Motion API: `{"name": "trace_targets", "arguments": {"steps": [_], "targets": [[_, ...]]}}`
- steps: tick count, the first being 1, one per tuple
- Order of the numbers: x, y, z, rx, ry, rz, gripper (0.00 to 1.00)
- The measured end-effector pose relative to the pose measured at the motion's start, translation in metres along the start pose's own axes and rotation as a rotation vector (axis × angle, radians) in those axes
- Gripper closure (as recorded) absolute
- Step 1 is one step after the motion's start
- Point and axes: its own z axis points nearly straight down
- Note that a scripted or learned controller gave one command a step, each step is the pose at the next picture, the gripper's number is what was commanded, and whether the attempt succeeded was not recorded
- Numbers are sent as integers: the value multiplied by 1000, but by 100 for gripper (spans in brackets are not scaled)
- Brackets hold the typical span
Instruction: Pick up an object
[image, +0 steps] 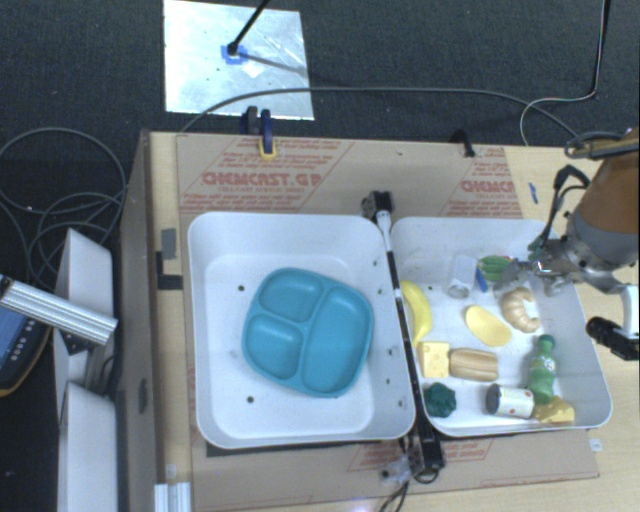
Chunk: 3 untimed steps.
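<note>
Couldn't tell whether the jaws on my gripper (535, 268) were apart or together. Nearest me sat the green bottle (541, 368), further back the croissant (520, 309) just below the gripper, right bin (600, 400).

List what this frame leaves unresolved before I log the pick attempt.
- Gripper, camera view: too small and blurred against the right bin to tell if it is open or holds anything.
- Arm: cut off by the right edge.
- Green item by the gripper: too blurred to identify.
- Clear item: see-through, outline uncertain.
- Yellow piece: partly hidden by the green bottle.
</note>
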Motion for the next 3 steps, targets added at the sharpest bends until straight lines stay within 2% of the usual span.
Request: {"name": "trace_targets", "arguments": {"steps": [1,2,3], "targets": [[15,61,48,-3,-1,-1,0],[0,78,46,-2,1,-2,0],[-1,71,47,-4,-2,0,0]]}}
